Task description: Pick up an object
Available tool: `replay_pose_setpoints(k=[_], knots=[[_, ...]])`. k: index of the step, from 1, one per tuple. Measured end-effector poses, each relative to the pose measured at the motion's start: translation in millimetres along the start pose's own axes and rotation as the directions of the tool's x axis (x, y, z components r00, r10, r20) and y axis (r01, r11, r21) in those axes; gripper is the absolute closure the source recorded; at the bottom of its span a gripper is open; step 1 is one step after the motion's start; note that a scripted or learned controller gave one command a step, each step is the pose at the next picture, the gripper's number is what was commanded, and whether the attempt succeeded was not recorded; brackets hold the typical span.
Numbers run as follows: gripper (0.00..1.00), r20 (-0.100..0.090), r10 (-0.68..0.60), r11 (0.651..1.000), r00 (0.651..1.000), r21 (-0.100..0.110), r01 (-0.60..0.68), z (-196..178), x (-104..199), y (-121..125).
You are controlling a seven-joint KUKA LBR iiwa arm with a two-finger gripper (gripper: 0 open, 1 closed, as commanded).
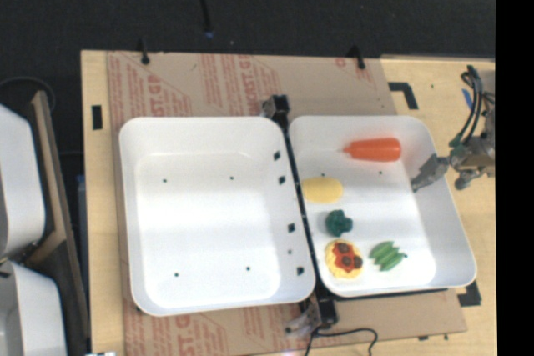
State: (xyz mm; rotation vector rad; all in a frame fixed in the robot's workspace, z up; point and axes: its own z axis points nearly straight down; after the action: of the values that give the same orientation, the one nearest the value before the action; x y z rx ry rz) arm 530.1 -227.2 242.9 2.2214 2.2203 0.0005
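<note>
Nearest the lens, down at the front of the right bin [434, 263]: a pizza toy [344, 259], red and yellow, flat. Just right of the pizza, a green pod [387, 255]. Directly behind the pizza, a dark green broccoli [338, 222]; further back, a yellow lemon [322, 190]; furthest from the pizza, along the back wall, an orange carrot [373, 149]. All five apart, none touching.

Over at the bin's right rim, well away from the pizza, level with the lemon: the gripper [434, 171], fingers looking spread, nothing between them.

Likely plastic play food, so light, stiff, a bit slick. Best bet probably the carrot: long, closest to the claw, clear space either side, so pinch across the thick middle, not the taper. Lemon rounded, may squirt out. Pizza flat, hard to get under. Left bin [133, 179] on the far side of the pizza.
</note>
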Motion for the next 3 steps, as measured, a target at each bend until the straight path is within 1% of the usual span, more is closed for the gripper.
replay_pose_setpoints(k=[1, 2, 3], knots=[[0.0, -0.004, -0.002, 1.0, 1.0, 0.01, 0.002, 111.2, 58.1, -40.9], [0.0, 0.001, 0.001, 1.0, 1.0, 0.0, -0.001, 130.7, 101.4, 11.5], [0.0, 0.001, 0.0, 1.0, 1.0, 0.0, 0.0, 142.6, 73.6, 84.2]])
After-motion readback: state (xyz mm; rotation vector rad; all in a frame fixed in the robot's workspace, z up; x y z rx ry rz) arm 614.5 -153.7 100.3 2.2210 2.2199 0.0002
